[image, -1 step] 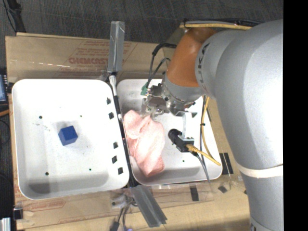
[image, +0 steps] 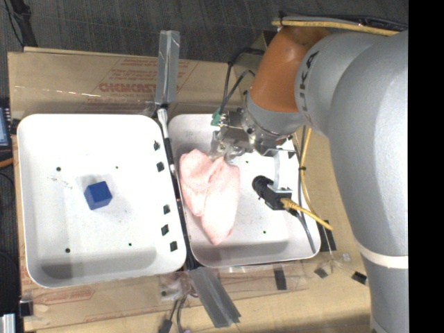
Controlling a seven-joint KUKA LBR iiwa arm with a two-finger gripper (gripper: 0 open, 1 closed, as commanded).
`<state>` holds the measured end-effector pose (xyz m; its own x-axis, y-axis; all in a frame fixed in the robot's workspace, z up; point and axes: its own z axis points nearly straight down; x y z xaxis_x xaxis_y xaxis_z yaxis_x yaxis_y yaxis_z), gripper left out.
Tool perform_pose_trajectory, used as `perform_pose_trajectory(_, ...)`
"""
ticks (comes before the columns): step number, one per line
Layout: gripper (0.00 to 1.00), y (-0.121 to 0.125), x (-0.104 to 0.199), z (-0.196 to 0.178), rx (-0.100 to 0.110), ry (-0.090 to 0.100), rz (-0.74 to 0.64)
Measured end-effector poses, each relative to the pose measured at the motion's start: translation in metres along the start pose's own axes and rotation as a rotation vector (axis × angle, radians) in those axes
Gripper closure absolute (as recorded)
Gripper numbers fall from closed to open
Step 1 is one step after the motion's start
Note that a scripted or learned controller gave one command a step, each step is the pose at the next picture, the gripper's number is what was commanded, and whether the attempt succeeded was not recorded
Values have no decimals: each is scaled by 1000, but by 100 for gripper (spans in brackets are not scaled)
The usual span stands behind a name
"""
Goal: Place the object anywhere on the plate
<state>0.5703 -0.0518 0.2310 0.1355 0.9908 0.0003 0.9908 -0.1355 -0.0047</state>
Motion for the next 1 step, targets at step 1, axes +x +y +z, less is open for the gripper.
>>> perform_pose_trajectory(1,100,-26,37,-6,1,-1,-405)
